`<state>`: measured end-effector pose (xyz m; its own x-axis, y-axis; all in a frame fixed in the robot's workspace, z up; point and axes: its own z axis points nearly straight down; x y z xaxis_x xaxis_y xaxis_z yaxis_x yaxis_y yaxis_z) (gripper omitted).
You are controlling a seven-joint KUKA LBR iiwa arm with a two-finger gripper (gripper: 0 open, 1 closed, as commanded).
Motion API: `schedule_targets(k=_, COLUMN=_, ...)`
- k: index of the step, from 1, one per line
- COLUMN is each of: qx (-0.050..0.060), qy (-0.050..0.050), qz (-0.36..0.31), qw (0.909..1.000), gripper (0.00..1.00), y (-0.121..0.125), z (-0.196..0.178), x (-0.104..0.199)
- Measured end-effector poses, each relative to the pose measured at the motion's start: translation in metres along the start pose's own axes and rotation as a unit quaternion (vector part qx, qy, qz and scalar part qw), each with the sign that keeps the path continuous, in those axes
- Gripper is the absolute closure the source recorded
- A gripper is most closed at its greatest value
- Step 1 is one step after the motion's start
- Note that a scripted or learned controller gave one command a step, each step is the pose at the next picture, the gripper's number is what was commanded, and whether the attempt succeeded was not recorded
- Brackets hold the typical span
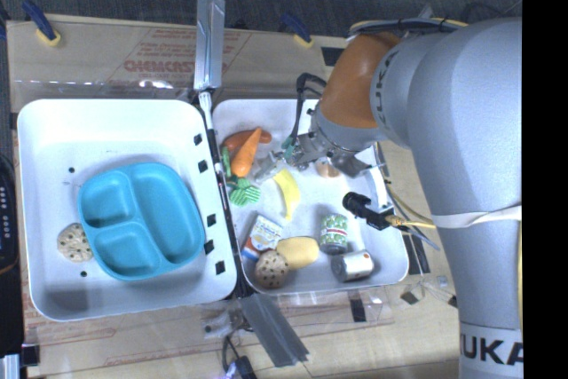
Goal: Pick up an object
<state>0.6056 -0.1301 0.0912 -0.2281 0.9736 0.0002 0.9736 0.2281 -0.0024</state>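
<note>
Carrot [247, 150] lying in right bin [397, 272], leafy end toward banana [286, 193]. Gripper [282, 153] low beside carrot, over banana; cannot tell whether open or closed.

One fixed camera looks down (at a slant) on both white bins [35, 191].

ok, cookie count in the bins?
2. One cookie in the left bin, beside the blue tray. Another cookie at the right bin's near edge. The arm may hide more.
</note>
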Motion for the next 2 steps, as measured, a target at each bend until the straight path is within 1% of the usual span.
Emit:
schedule_targets(k=1, qx=-0.002, qy=-0.003, qz=-0.062, qw=0.9981, gripper=0.0, y=0.025, z=-0.003, x=0.01)
schedule_targets(k=2, qx=-0.002, qy=-0.002, qz=-0.064, qw=0.998, gripper=1.0, y=0.026, z=-0.013, x=0.011)
